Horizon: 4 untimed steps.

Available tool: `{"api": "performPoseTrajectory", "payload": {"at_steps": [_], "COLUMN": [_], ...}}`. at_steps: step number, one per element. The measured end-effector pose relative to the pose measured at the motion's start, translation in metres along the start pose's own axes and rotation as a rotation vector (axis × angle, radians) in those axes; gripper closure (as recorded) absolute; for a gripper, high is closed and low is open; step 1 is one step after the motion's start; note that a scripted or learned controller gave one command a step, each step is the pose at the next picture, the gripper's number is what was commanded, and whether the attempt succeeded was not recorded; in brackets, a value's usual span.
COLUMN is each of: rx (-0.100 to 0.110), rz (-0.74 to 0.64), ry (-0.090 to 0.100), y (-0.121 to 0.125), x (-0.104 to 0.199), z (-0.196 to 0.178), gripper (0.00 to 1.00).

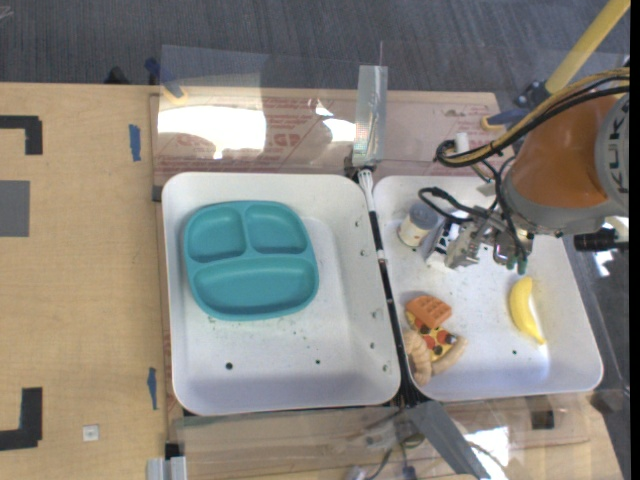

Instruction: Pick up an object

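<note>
My gripper [462,248] hangs over the back half of the right bin [570,368], under the orange wrist band. Just to its left a small cream object [412,231] lies near the bin's back left corner, close to the gripper, and I cannot tell whether they touch. A yellow banana [526,310] rests right of and in front of the gripper. A toy pizza slice [437,349] and an orange piece [428,311] sit at the bin's front left. Nothing visibly hangs from the gripper.
The left bin [340,368] bears a teal divided plate [251,259] in its back left part. A raised divider [382,268] runs between the two bins. Black cables loop around the wrist above the right bin. Wooden bench lies to the left.
</note>
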State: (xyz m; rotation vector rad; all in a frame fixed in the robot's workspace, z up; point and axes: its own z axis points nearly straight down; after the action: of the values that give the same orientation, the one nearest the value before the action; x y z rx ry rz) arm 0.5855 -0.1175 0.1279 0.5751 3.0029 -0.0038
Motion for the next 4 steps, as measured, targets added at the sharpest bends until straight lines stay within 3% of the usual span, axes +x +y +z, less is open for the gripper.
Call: {"api": "performPoseTrajectory", "payload": {"at_steps": [1, 2, 3, 4], "rx": [0.027, 0.043, 0.077, 0.049], "rz": [0.431, 0.767, 1.462, 0.857], "ry": [0.073, 0.073, 0.061, 0.074], "y": [0.049, 0.099, 0.113, 0.096], "x": [0.025, 0.062, 0.123, 0.136], "z": [-0.061, -0.075, -0.064, -0.067], "gripper": [1.0, 1.0, 1.0, 1.0]}}
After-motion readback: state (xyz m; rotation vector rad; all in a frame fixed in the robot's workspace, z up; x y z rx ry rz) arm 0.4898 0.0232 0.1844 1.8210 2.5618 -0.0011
